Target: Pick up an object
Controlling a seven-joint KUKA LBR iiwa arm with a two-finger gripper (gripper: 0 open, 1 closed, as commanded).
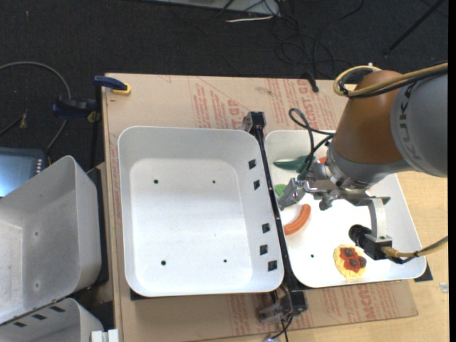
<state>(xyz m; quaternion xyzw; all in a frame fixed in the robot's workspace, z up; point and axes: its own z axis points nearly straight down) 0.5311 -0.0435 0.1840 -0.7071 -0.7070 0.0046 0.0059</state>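
Orange, sausage-shaped toy (297, 219) is lying diagonally in the right white plastic bin (406, 212), just below-left of the hovering end effector (308, 188), whose opening I cannot tell.

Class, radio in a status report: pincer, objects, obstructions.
Pincer low over right bin, grip unclear. Orange sausage beside it, pizza toy nearer front. Green pieces close by the wrist.
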